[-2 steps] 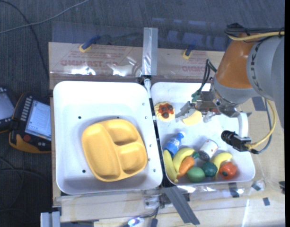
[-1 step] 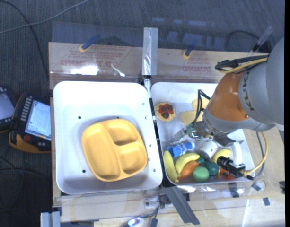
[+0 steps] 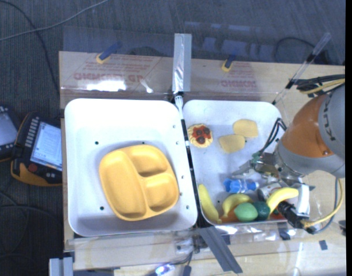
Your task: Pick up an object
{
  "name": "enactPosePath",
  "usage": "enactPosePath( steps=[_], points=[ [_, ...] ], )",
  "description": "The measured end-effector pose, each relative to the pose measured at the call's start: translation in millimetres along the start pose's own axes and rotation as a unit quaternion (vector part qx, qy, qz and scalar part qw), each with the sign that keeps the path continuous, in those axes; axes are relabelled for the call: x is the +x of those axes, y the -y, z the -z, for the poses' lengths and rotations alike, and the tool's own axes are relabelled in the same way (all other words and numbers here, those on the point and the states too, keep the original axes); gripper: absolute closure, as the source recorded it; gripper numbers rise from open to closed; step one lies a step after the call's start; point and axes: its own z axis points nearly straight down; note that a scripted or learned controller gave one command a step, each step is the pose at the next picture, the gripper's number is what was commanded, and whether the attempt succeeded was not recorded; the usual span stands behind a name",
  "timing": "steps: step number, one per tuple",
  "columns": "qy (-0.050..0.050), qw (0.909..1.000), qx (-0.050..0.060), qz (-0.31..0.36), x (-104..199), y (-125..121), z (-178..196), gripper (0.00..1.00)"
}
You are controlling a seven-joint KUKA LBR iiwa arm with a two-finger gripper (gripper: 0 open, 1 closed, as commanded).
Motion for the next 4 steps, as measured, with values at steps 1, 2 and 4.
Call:
enactPosePath(
  steps=[1, 2, 4],
  points=[
    [0.002, 0.9927, 0.001, 0.121, 67, -14, 0, 0.0],
    [0.0, 0.9931, 0.004, 0.117, 65, -55, -2, 0.0],
    [-0.001, 0.9894, 0.001, 0.145, 55, 7, 9, 1.0]
  ],
)
